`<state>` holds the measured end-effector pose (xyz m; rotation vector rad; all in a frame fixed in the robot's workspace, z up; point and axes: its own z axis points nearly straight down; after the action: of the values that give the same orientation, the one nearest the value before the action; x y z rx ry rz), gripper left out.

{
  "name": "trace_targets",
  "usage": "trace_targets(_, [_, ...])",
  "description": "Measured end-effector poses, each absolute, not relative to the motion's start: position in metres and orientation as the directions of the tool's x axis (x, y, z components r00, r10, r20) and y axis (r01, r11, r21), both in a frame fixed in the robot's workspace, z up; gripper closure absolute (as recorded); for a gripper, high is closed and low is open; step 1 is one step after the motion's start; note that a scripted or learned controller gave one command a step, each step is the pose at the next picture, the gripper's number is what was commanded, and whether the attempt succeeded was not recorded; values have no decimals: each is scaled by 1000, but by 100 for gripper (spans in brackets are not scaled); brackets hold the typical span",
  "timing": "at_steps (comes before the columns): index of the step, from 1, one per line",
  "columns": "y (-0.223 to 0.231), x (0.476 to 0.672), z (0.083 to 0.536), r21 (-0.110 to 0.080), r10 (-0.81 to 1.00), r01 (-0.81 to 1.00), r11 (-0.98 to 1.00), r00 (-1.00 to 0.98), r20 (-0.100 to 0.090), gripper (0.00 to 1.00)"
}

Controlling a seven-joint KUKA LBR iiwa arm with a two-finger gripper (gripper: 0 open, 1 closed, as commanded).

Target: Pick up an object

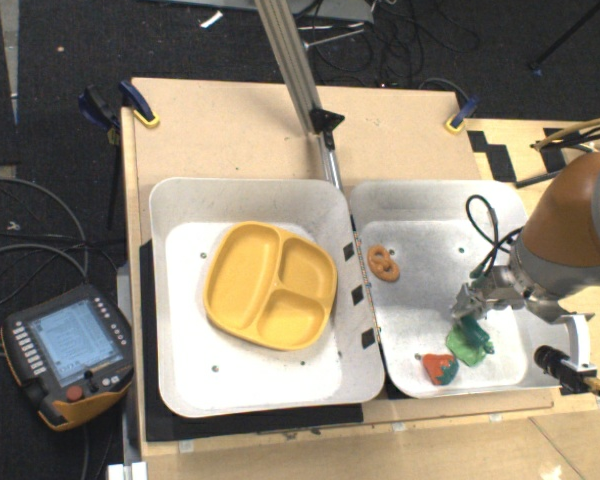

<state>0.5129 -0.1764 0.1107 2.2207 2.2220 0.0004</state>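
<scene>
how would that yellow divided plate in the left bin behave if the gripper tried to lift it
The yellow plate looks like stiff moulded plastic, so probably light and rigid. Its wide, shallow shape likely leaves just the thin rim to pinch, so it may tilt or slip.

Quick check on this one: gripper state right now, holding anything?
Gripper: cannot be told; it sits low in the right bin, right over the green object.
</scene>
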Motion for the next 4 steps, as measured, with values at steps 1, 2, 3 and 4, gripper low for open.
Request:
trace_targets(1, [-175,506,169,5,1000,1000,2,-2,-2,100])
trace_targets(2, [-166,502,222,6,1000,1000,4,-4,-2,100])
trace_targets(3, [-166,503,222,1,1000,1000,3,-3,-1,100])
trace_targets(4, [-113,514,214,0,1000,1000,8,-8,1,100])
